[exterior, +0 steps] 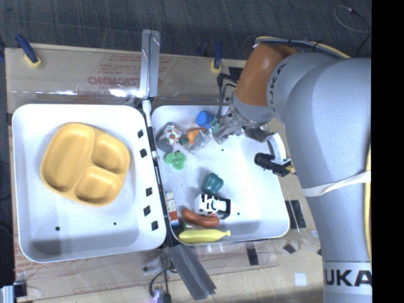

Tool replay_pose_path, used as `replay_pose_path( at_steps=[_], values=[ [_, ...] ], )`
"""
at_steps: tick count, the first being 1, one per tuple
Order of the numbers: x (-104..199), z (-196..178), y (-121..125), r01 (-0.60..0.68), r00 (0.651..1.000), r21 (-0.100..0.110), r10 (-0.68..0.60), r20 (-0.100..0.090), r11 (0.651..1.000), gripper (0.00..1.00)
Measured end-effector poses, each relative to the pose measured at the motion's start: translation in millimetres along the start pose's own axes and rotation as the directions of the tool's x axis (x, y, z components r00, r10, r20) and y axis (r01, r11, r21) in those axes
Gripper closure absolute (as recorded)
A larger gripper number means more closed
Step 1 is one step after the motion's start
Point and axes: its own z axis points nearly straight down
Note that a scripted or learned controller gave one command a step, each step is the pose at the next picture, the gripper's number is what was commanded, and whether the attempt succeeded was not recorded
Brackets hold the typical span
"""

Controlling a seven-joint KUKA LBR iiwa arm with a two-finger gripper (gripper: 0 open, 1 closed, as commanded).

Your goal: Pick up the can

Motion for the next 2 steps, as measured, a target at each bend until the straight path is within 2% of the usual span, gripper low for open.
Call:
replay_pose_path(
  at_steps=[1,2],
  values=[
    [-5,-5,-28,-0.222,0.975,-0.029,0.222,0.001,0.975,0.00],
    [43,-1,-108,-0.314,0.949,-0.029,0.315,-0.001,0.949,0.00]
  ],
)
